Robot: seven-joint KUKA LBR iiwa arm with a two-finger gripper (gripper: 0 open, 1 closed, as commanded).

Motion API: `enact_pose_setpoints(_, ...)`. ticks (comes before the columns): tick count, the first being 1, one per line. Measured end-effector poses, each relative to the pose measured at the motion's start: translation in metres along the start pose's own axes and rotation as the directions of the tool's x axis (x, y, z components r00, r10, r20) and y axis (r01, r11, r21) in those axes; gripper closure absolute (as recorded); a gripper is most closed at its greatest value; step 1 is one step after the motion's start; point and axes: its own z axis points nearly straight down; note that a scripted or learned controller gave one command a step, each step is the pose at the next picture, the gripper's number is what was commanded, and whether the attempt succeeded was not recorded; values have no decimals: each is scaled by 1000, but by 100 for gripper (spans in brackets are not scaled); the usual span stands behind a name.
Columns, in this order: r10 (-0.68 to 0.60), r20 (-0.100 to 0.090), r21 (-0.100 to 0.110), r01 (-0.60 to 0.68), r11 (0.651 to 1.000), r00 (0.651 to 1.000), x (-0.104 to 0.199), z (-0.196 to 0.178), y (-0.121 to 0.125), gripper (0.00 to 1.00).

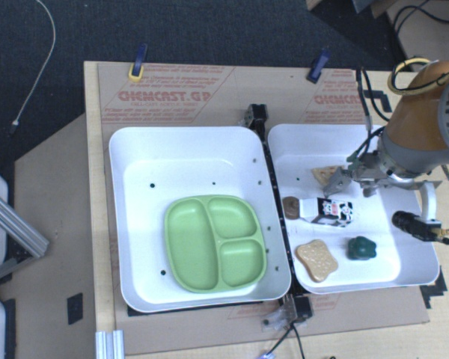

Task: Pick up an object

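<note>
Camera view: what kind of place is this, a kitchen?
Probably a robot lab, not a kitchen: a robot arm reaches over two white bins clamped to a bench, with loose cables on the carpet.

Even, fairly bright overhead light falls on the bench (209, 81), and the two white bins come close to washing out, most of all the right bin (404, 268) along its near edge. Shadows are soft and short, hugging the green divided plate (213, 241) and the bin walls. The dark floor in the far left corner stays dim. Detail is slightly soft and grainy throughout
</note>
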Motion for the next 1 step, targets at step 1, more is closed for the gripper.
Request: enact_pose_setpoints(1,1,3,-9,-1,1000,1000,-1,-15,2,100)
